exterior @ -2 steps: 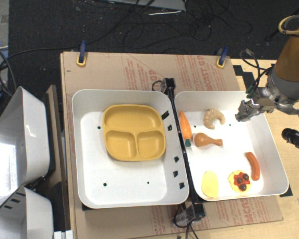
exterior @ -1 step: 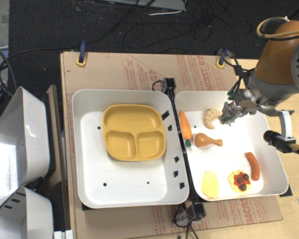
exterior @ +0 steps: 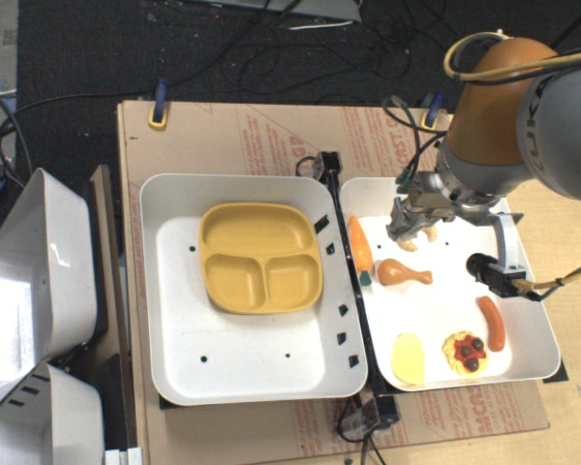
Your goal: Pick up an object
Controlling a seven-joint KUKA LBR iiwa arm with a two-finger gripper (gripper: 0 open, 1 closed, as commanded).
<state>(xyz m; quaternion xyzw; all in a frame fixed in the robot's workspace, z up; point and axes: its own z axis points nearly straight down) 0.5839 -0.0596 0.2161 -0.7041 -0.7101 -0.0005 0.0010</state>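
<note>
Pizza toy [exterior: 465, 351] nearest; drumstick [exterior: 404, 273] lies crosswise, bone rightward; gripper [exterior: 410, 229] opening unclear.

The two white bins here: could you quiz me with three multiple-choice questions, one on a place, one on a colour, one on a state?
1. Where is the plate?
A. left bin
B. right bin
C. bench

2. What colour is the carrot?
A. blue
B. orange
C. white

3. How does the sausage lie?
A. on the plate
B. under the end effector
C. loose on the bin floor

Answers:
1 A, it sits in the middle of the left bin.
2 B, orange with a green end.
3 C, it lies alone near the pizza.
</note>
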